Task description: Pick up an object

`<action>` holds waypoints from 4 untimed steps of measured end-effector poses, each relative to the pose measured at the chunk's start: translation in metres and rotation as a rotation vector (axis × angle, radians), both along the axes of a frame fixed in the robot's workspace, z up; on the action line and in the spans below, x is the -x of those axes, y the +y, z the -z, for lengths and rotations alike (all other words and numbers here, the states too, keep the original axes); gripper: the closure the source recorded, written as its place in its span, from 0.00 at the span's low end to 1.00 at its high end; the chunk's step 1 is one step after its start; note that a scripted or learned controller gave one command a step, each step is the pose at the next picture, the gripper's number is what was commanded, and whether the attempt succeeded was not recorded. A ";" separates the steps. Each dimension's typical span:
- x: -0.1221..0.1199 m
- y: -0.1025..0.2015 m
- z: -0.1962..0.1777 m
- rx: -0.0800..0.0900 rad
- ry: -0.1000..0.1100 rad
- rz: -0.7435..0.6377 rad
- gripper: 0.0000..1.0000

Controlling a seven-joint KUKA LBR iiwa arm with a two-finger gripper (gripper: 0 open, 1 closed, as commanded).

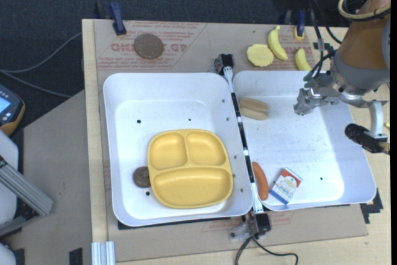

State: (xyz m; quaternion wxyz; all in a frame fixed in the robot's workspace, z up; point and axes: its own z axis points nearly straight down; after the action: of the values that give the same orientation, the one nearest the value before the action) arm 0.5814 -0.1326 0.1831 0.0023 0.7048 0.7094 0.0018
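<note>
The gripper (308, 100) hangs over the upper part of the right bin (335, 192), and whether it is open or closed I cannot tell, though nothing shows held in it. The nearest candidate, a tan wooden block (254, 108), lies just to its left by the dividing wall; the hot dog (260, 180) and small carton (285, 185) sit well apart. To take the block cleanly, I would centre over it, straddle its narrow width, and descend clear of the wall.
</note>
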 end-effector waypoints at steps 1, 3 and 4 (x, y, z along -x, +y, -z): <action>0.002 -0.004 0.002 0.000 0.004 0.006 0.00; -0.087 0.018 0.098 0.002 0.000 0.005 0.00; -0.085 -0.002 0.098 0.002 0.003 0.008 0.00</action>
State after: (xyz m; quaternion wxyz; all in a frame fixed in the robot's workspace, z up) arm 0.6666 -0.1346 0.0851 0.0020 0.7076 0.7066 0.0002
